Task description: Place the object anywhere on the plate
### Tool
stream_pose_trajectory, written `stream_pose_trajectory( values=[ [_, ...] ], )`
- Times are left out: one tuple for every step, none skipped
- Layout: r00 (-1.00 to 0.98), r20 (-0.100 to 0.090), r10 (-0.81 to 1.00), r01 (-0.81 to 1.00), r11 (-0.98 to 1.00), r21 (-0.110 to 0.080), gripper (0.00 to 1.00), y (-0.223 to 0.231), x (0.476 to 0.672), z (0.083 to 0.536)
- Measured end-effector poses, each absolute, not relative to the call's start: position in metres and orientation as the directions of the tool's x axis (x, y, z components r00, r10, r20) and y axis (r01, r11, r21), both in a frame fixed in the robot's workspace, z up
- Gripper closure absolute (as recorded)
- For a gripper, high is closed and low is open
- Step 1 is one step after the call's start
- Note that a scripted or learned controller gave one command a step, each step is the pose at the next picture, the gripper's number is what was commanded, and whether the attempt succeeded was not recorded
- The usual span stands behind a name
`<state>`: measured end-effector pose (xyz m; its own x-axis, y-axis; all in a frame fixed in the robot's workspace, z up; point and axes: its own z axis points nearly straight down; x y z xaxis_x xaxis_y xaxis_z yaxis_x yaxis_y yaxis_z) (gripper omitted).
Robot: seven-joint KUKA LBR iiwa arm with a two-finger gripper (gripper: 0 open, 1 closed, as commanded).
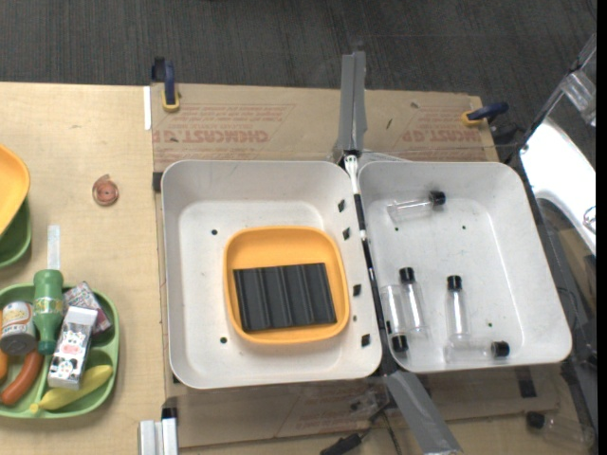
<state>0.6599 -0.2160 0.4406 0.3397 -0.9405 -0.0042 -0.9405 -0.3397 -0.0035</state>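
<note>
While the yellow plate [285, 285] waits in the left bin [190, 254], four clear tubes, perhaps vials [405, 303], lie in the right bin [512, 254], most lengthwise toward the camera

One fixed overhead camera, probably distant, slants down over both bins [180, 254].

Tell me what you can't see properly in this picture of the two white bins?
- The yellow dish at the left edge: cut off by the frame.
- The clear vials in the right bin: see-through against white, so their outlines and exact count are hard to tell.
- The dark ridged object on the orange plate: too little detail to identify.
- Labels on the packets in the green tray: too small to read.
</note>
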Motion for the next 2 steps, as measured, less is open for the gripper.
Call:
stream_pose_trajectory(
  values=[
    [0.34, -0.004, -0.94, -0.94, -0.34, -0.003, 0.0, -0.216, 0.66, 0.441],
    [0.482, -0.005, -0.876, -0.876, -0.482, -0.001, 0.0, -0.206, 0.583, 0.441]
  ],
)
